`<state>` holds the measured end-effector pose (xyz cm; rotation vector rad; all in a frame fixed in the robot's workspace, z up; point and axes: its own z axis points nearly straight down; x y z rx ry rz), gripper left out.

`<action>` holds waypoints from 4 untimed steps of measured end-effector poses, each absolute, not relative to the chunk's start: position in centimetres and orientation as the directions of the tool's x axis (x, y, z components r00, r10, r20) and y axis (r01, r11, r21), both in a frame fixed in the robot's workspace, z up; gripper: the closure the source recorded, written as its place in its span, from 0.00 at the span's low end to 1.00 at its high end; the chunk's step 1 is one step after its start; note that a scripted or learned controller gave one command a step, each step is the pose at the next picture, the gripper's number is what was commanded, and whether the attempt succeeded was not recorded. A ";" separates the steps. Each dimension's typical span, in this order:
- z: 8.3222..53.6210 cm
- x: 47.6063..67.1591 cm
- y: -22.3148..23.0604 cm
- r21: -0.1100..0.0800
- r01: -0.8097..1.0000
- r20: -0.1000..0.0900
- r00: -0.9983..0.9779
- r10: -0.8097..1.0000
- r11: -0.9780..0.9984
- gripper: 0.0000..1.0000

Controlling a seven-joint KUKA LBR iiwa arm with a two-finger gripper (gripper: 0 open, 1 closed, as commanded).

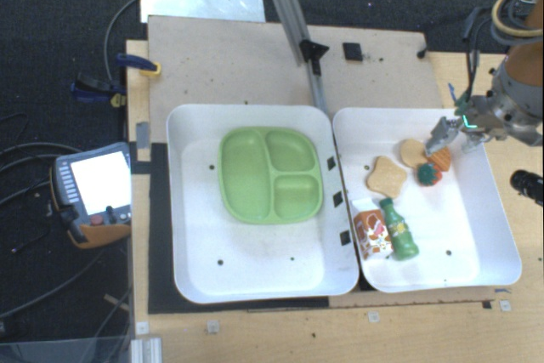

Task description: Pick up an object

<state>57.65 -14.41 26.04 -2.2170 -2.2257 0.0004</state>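
Arm reaches in from right, wrist bent down over right bin top edge. Gripper fingers apart, nothing between, just above carrot. 2 white bins; left bin has 1 green divided plate. Right: 1 green bottle, 1 carton, 2 bread pcs, 1 carrot.

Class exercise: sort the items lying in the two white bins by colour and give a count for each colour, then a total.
Green: 2, the divided plate and the bottle.
Tan: 2, the bread slice and the round piece.
Orange and green: 1, the carrot toy.
Red-brown and white: 1, the small carton.
Total: 6
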 end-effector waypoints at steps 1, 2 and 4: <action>26.1 57.7 -14.4 0.002 1.000 0.000 -0.004 1.000 0.004 0.00; 21.8 58.1 -14.9 -0.001 1.000 -0.001 -0.001 1.000 0.001 0.00; 10.7 58.0 -12.9 -0.003 1.000 0.001 -0.001 1.000 0.001 0.00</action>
